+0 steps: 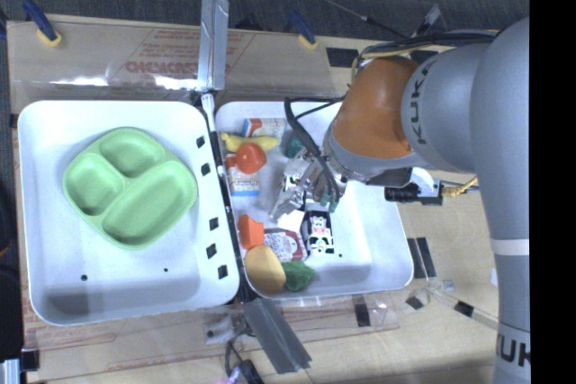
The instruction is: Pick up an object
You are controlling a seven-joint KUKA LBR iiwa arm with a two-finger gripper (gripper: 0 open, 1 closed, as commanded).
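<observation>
I had the gripper [301, 189] down in the right bin [382, 243] at centre frame, over the cow-print box [317, 234]; couldn't tell its fingers' state

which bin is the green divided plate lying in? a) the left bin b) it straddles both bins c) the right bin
a: the green divided plate lies by itself on the floor of the left bin, while the small toys and the tool are over the right bin.
</observation>
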